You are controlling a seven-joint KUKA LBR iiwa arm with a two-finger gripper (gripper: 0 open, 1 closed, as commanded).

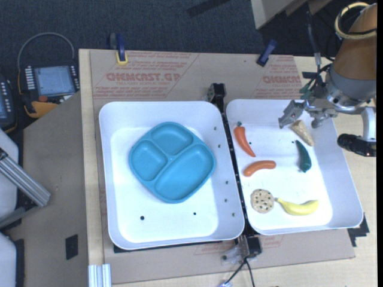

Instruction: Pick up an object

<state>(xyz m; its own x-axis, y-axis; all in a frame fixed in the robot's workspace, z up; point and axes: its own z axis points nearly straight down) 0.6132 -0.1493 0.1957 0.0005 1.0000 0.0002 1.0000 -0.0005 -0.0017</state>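
Left bin holds a blue divided plate, lying flat near the middle; rigid, wide, low rim, poor candidate for a two-finger pinch. Right bin carries the small stuff: orange carrot near its left wall, sausage just below it, cookie toward the front, banana just beside the cookie, dark green pepper right of centre, a pale wedge above that. All look like light, stiff plastic toy food, smooth and probably slippery, not fragile. Gripper hangs over the back of the right bin, fingers spread open, nothing between them, with the wedge just below them. Wedge is the likely pick: take it across its narrow width near mid-length, since the tapered ends would squirt out. Carrot and sausage are rounder and apt to roll; pinch across the middle. Cookie lies flat, hard to get under.
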